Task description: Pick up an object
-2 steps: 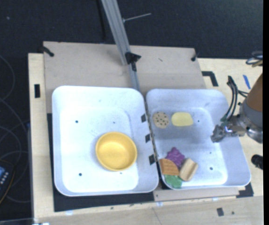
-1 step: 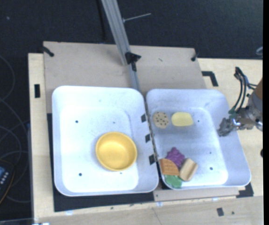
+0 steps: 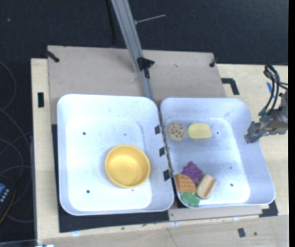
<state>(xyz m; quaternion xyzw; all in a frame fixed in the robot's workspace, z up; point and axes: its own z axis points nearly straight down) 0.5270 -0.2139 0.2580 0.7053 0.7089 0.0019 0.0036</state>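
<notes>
While my gripper (image 3: 254,133) hung at the 3 o'clock edge of the scene, just beside the outer rim of the right-hand shallow white plastic bin (image 3: 240,153), it had nothing in it that I could see, and I could not tell how wide it stood, since it showed only as a small grey lump below a bundle of cables. It sat clear of every object.

Inside that right bin, a round brown cookie with dark chips (image 3: 176,131) lay toward 10 o'clock, and a pale yellow oval piece like a lemon (image 3: 200,131) lay just beside it at its 3 o'clock. Down at the bin's 7 o'clock corner several things crowded together: a purple bunch of toy grapes (image 3: 191,169), a tan bread-roll shape (image 3: 206,186) touching it at its 5 o'clock, an orange waffle-patterned square (image 3: 185,183) at the grapes' 7 o'clock, and a green piece (image 3: 190,199) partly hidden beneath them.

The left-hand shallow white plastic bin (image 3: 85,122) held a round yellow plastic bowl (image 3: 127,165), upright, toward its 5 o'clock part. A grey metal pole (image 3: 129,32) slanted away from the bins toward 12 o'clock.
</notes>
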